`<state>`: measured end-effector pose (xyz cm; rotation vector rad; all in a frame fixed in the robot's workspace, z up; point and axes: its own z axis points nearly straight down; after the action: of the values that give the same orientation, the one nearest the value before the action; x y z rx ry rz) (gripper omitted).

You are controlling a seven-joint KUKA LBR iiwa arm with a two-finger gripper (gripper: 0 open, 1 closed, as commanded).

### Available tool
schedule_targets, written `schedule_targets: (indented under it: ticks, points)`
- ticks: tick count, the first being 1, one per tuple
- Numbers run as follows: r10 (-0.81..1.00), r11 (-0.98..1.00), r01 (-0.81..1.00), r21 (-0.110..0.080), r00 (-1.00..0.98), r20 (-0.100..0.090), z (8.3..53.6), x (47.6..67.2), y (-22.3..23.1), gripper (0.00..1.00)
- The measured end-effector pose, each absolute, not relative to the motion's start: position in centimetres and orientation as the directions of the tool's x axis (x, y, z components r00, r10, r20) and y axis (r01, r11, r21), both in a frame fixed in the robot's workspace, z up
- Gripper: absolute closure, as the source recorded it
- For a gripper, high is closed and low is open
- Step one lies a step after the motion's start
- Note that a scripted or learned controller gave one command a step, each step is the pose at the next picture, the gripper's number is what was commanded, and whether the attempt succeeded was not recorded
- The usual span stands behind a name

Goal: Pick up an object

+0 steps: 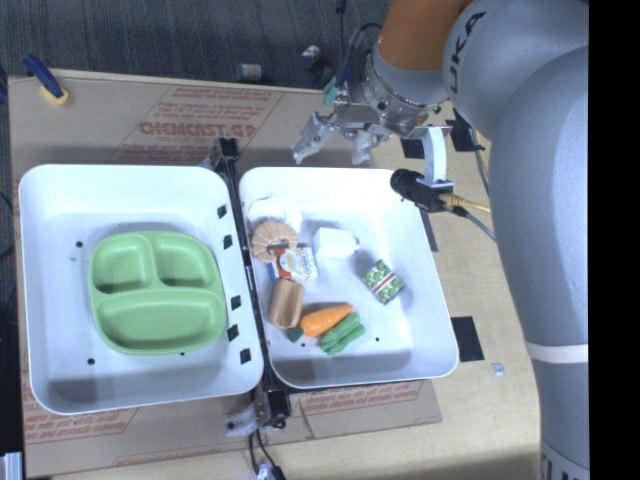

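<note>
My fingers (335, 138) are spread wide, nothing between them, hanging over the bench (150, 118) just past the far rim of the right bin (430, 298). Nothing picked yet; I judge the whole job is left: come in over the bin, drop, close, lift. Candidates all sit in the right bin: one carrot (327, 319) with a green bit (342, 337) touching it, one tan cylinder (286, 303), one round tan piece (274, 236), one small packet (297, 263), one white block (335, 242), one green carton (382, 281) apart from the rest. Two white bins side by side; left bin (50, 298) has one green tray (156, 290), three compartments.
</note>
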<state>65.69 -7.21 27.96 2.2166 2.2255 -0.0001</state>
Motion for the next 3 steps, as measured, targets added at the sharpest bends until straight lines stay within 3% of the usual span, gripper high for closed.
schedule_targets:
  ticks: [1, 2, 3]
  points:
    - [1.0, 0.005, 1.0, -0.001, -0.005, 0.0, 27.9, 65.7, -7.2, 0.0]
    - [1.0, 0.003, 1.0, 0.001, -0.003, 0.0, 31.9, 65.7, -10.9, 0.0]
    - [1.0, 0.006, 1.0, -0.003, -0.006, -0.001, 30.0, 65.6, -10.6, 0.0]
